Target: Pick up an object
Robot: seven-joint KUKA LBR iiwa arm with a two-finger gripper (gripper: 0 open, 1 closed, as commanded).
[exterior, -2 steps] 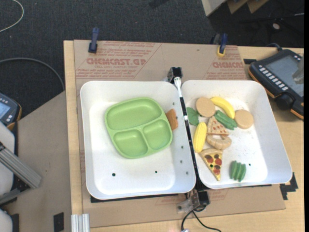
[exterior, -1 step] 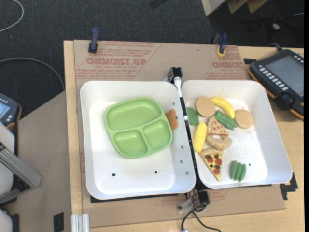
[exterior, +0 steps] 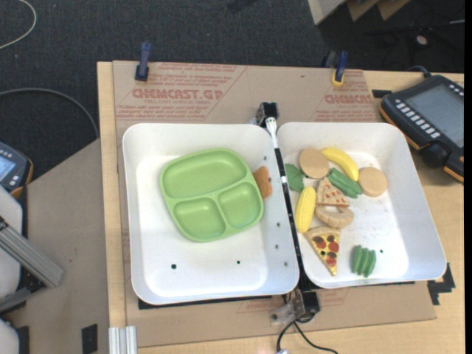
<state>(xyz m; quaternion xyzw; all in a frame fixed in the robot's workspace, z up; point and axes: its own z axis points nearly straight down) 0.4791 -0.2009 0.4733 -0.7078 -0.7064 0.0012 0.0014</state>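
Note:
The right white bin [exterior: 413,190] holds several toy foods. A banana [exterior: 341,161] lies at the back beside a round tan cookie [exterior: 313,163] and another tan round [exterior: 373,182]. A corn cob [exterior: 305,208] lies along the left side, next to a green leaf piece [exterior: 294,177]. A pizza slice [exterior: 325,248] and a green bean bundle [exterior: 363,260] sit near the front. A green pea pod [exterior: 344,183], a small pizza wedge [exterior: 331,195] and a bread piece [exterior: 333,216] crowd the middle.
The left white bin [exterior: 144,234] holds a green three-part tray [exterior: 212,194], with an orange piece [exterior: 262,182] at its right edge. A black handheld pendant [exterior: 431,120] lies at the bench's right. Clamps [exterior: 143,60] hold the cardboard at the back.

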